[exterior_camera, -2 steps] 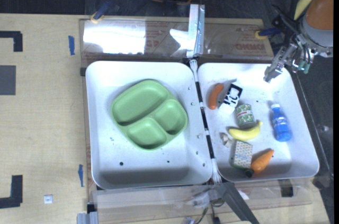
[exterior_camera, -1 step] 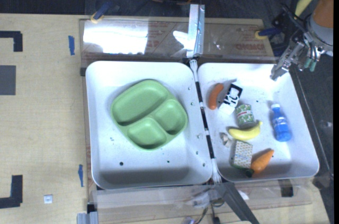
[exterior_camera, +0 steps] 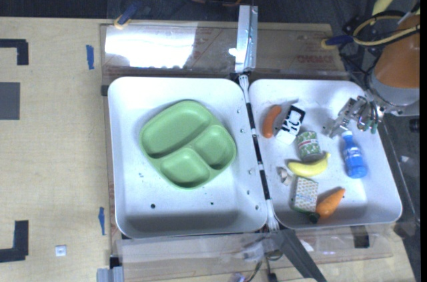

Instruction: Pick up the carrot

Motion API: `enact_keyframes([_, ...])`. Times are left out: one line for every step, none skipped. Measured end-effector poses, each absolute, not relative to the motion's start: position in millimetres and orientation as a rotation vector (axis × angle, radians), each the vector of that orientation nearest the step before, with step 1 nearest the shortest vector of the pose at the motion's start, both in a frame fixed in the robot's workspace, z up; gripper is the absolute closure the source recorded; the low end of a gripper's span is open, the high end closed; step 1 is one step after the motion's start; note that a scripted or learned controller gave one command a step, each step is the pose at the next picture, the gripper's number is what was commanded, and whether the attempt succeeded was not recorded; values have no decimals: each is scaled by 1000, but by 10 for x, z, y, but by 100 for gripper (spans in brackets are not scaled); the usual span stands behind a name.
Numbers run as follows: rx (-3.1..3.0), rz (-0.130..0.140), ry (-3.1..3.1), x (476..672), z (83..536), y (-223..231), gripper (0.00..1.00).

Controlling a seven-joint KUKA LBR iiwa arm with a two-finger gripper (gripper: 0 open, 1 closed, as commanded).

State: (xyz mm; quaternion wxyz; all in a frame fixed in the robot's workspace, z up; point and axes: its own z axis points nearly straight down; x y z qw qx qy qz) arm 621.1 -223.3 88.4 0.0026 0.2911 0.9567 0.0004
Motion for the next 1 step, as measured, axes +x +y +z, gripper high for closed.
enact_keyframes([758, 1, 3045, 6196, 1810, -1781, 100])
